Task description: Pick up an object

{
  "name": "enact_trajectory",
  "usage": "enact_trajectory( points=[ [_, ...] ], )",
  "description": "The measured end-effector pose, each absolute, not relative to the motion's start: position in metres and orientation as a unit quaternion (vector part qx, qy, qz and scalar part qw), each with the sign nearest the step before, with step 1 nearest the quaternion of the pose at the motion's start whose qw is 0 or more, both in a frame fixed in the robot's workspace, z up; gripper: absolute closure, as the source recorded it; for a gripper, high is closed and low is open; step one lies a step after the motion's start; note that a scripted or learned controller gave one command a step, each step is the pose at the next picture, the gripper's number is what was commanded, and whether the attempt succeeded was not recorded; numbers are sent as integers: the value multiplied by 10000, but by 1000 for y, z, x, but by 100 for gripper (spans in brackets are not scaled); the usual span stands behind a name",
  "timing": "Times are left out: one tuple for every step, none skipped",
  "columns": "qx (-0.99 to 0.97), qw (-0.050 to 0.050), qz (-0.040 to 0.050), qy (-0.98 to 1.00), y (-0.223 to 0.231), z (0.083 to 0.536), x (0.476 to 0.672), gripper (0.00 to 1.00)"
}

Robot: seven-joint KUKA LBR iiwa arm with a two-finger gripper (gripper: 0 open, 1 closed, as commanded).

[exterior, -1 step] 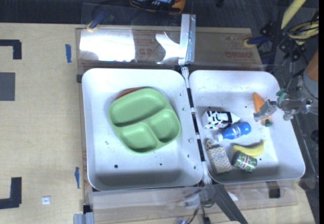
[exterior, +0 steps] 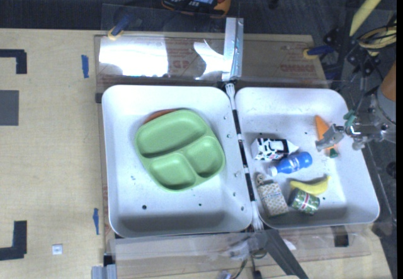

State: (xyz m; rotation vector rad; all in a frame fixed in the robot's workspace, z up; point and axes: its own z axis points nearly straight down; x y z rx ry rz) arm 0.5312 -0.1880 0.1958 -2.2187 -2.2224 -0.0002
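Note:
The right bin [exterior: 352, 202] holds several small items: a black-and-white patterned carton [exterior: 271, 147], a blue bottle [exterior: 293, 163], a yellow banana [exterior: 313, 184], a green can [exterior: 304, 201] and a speckled tan box [exterior: 271, 198]. An orange carrot-shaped piece [exterior: 322, 125] lies near the bin's right wall. My gripper [exterior: 332, 141] hangs at the right side of this bin, just below and right of the orange piece and very close to it. From this angle I cannot see whether they touch.
The left bin [exterior: 119, 145] carries a green divided plate [exterior: 180, 148] with an orange edge [exterior: 162, 112] peeking out behind it. A ridge [exterior: 239, 145] separates the bins. A clear plastic sheet [exterior: 164, 57] stands behind them. Cables and stands crowd the far right.

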Motion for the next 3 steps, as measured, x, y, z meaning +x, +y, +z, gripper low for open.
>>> enact_trajectory(
  points=[
    [-7091,12,-41,-7051,-201,95,599,0],
    [-7085,-9,-29,-7057,-202,105,600,100],
    [-7804,-5,0,-6253,-127,195,628,100]
  ],
)
